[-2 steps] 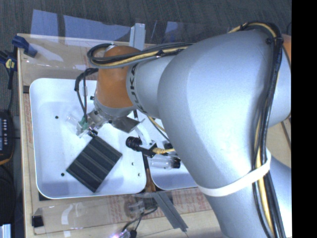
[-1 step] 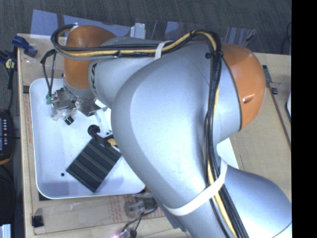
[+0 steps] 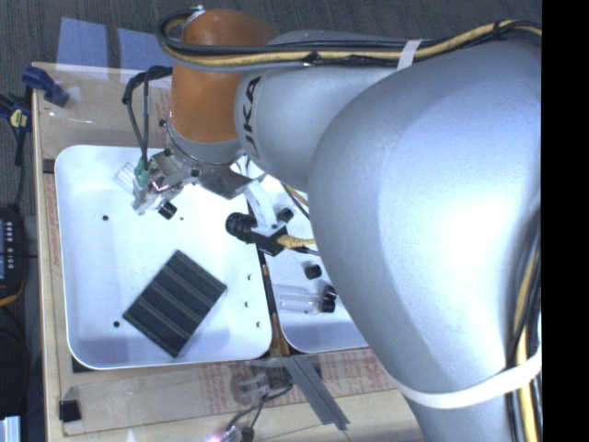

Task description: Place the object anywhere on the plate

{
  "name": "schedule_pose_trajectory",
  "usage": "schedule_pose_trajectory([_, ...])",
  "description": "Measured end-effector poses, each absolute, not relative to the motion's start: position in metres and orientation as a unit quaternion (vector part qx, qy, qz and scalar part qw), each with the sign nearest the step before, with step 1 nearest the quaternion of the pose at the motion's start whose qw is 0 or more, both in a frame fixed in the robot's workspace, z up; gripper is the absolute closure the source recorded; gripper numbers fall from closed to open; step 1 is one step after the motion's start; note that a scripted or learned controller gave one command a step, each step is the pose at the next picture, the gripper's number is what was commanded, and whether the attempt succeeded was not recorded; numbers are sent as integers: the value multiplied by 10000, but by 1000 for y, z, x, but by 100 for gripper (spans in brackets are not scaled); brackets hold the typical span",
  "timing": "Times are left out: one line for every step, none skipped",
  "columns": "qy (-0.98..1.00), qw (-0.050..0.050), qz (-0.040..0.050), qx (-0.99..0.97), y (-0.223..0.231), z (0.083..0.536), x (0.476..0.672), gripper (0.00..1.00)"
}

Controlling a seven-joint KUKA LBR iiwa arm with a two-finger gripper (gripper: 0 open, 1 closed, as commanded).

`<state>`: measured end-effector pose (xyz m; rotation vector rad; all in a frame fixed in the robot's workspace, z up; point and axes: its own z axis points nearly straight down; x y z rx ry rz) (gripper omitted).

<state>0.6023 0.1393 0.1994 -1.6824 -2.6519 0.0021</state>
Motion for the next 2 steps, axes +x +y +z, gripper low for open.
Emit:
schedule_pose_trajectory([-8262, 12, 13, -5633, 64, 214, 528, 100])
schedule_pose_trajectory([-7985, 16, 20, -6020, 118, 196, 601, 100])
